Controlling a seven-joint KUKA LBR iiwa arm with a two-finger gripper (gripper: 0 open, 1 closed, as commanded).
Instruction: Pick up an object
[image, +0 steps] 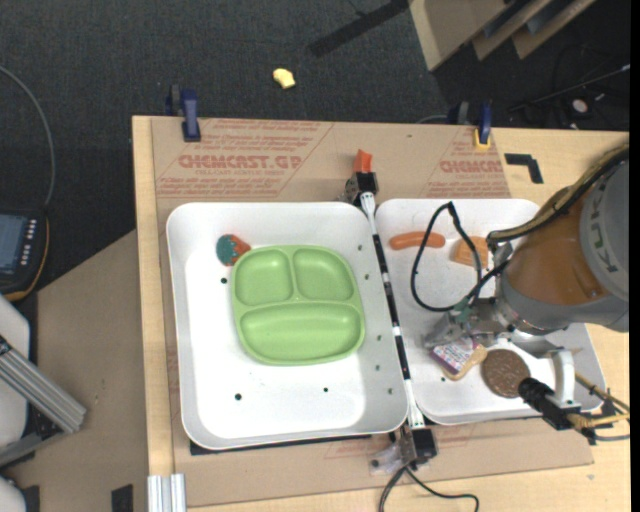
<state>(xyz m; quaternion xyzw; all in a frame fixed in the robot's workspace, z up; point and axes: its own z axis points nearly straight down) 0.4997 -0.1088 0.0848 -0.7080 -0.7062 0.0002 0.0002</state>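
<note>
In the right bin (440, 405), my gripper (463, 325) hangs low over a small purple and white packet (452, 355) that rests on a tan piece. A round brown cookie (505, 372) lies just right of the packet. An orange sausage (408, 240) and an orange chunk (466, 252) lie near the bin's far wall. The wrist and a black cable hide the gripper's tip. In the left bin (200, 400) sits a green divided plate (297, 304), with a small red and teal object (233, 248) at its upper left corner.
The grey arm with its orange band (555, 270) covers the right side of the right bin. A black cable (430, 250) loops over that bin's middle. A black divider rail (388, 310) runs between the bins. Clamps (188, 112) stand at the board's far edge.
</note>
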